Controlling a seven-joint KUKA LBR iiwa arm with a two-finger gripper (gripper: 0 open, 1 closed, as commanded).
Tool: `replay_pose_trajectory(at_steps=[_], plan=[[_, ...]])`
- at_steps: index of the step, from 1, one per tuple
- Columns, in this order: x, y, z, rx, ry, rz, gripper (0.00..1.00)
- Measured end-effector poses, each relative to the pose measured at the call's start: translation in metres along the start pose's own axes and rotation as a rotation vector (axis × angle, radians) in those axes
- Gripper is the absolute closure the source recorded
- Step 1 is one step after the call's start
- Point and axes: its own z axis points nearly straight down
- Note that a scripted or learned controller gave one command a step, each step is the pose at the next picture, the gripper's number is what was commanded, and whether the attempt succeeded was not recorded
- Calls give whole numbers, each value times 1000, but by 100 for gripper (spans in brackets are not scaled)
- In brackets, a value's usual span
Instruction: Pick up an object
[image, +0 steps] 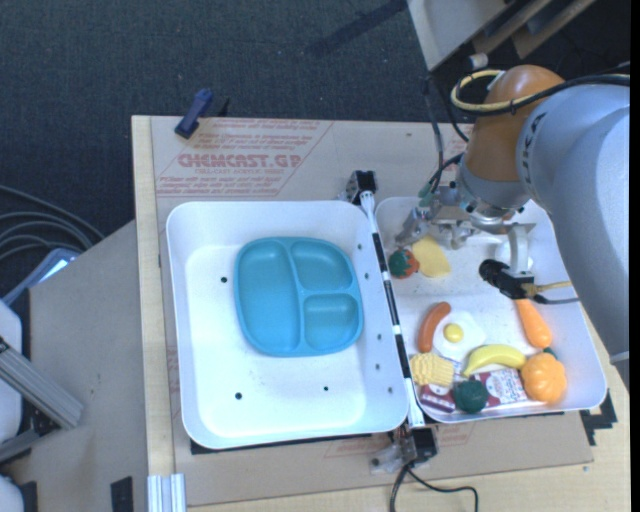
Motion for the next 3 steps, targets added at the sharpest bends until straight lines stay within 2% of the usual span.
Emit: replay_pose_trajectory(at_steps=[1,2,3], plan=[[0,1,-11,-2,-1,-1,100],[0,0,-10,-1,-1,-1,0],[-1,0,0,0,0,0,0]])
